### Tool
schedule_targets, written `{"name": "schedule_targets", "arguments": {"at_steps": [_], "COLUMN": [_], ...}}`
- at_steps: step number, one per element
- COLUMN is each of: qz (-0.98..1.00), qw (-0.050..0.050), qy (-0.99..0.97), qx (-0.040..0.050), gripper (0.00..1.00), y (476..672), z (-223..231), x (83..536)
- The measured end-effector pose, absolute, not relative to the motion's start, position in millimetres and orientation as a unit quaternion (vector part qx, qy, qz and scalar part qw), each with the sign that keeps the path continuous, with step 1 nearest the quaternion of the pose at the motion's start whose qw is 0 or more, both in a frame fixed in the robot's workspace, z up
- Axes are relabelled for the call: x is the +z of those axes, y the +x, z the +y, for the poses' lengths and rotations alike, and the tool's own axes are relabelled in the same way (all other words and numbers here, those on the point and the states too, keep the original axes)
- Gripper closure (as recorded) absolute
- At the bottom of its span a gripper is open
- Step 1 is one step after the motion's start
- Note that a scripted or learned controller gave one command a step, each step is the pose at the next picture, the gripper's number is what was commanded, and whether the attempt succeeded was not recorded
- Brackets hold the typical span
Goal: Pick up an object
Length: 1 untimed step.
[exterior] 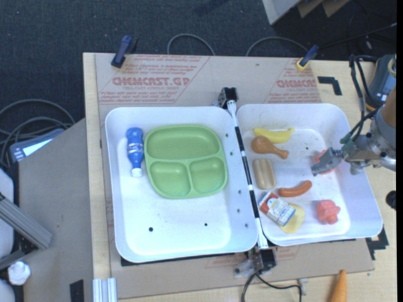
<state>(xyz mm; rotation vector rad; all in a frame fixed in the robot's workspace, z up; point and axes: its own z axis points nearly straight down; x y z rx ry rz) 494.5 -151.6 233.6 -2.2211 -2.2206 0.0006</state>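
Approach step — gripper (322,162) low over the right bin (359,197), right of frame; can't tell jaw state. Next: drop onto the sausage (294,189) w/ jaws centred — then close.

Dark carpet (56,24) around wooden bench (97,168)

Robotics lab bench, brown cardboard sheet printed with red lettering (151,80) clamped down left of the gripper, loose black cables (189,41) looping behind, dark carpet floor (56,17) beyond, two white plastic bins (182,241) alongside
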Motion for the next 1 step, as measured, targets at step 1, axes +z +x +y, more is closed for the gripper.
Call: {"name": "schedule_targets", "arguments": {"at_steps": [1], "qz": [-0.707], "qw": [-0.001], "qy": [-0.707], "qx": [-0.0003], "gripper": [0.0], "y": [562.3], "z": [-177.0], "x": [104.6]}}
